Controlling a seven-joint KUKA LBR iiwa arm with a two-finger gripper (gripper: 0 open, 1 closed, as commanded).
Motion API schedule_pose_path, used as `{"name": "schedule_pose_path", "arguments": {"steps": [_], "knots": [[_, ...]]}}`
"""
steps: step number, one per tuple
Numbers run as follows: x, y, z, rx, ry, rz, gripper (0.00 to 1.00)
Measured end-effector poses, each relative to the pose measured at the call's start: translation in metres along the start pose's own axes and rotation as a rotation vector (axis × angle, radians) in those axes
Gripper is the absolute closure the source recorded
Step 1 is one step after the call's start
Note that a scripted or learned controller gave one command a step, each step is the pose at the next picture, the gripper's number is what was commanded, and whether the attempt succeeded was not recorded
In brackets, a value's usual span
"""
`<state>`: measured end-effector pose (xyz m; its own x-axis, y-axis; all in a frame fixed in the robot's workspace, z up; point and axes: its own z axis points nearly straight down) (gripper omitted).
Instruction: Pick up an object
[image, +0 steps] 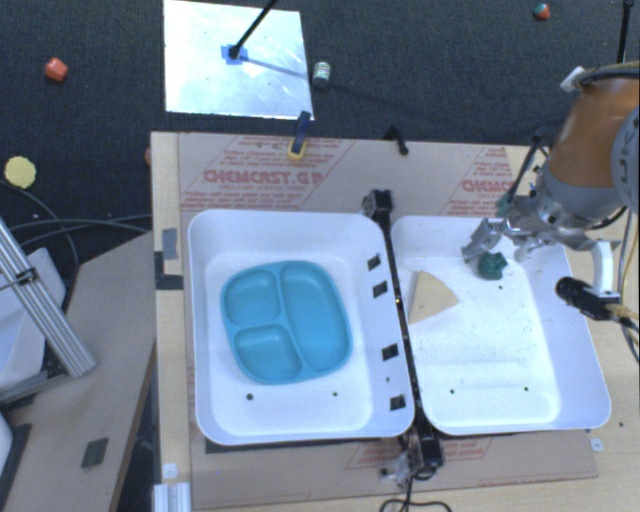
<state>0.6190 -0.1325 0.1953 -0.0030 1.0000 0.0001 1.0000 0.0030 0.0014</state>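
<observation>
A small dark green object (492, 265) lies near the back of the right bin (520, 400). My gripper (500, 243) hovers directly over it, at its far edge; whether it touches the object cannot be told. A tan wedge-shaped piece (430, 296) rests on the right bin's floor, left of the green object and close to the divider. In the left bin (215, 400) sits a blue divided plate (287, 320).
The grey arm with its orange band (592, 130) reaches in from the upper right. A black fitting (580, 293) sits at the right bin's right wall. Black clips (385, 290) line the rim between the bins. A silver sheet (238, 60) lies behind the bench.
</observation>
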Motion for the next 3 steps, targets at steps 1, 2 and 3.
{"name": "schedule_pose_path", "arguments": {"steps": [1,2,3], "knots": [[-0.022,-0.023,0.112,-0.003,-0.001,0.007,0.0],[-0.078,-0.081,0.111,0.004,-0.001,0.008,0.0],[-0.044,-0.025,0.11,-0.005,-0.001,-0.005,0.0]]}}
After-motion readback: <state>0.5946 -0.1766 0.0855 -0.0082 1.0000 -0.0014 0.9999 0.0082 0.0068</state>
